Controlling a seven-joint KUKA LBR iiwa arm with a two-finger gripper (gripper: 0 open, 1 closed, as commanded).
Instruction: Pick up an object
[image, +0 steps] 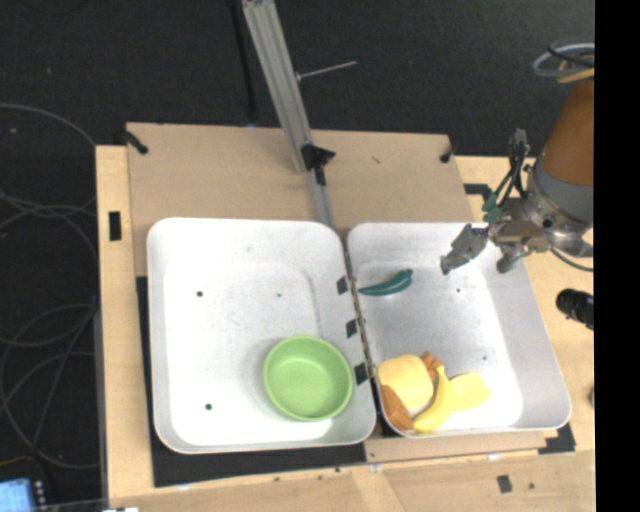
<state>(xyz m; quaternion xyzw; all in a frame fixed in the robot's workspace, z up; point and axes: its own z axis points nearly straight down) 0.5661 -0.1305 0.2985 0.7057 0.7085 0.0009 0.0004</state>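
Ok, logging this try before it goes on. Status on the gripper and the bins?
Gripper above right bin, open, holding nothing. Teal piece and yellow pile lie in that bin. Green bowl in left bin. Nothing in the way.

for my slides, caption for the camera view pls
End effector above the right bin; green bowl in the left bin.

The grey arm with its orange band (572, 130) reaches in from the right, its two-finger gripper (482, 252) hanging over the upper part of the right shallow white bin (520, 330) with nothing between its fingers. Below it, a small teal curved piece (388, 285) lies near the bin's left wall, and a yellow and orange-brown lumpy object (425, 390) sits in the near left corner. Over in the left shallow white bin (220, 280), a round light-green plastic bowl (308, 376) rests upright near the lower right corner.
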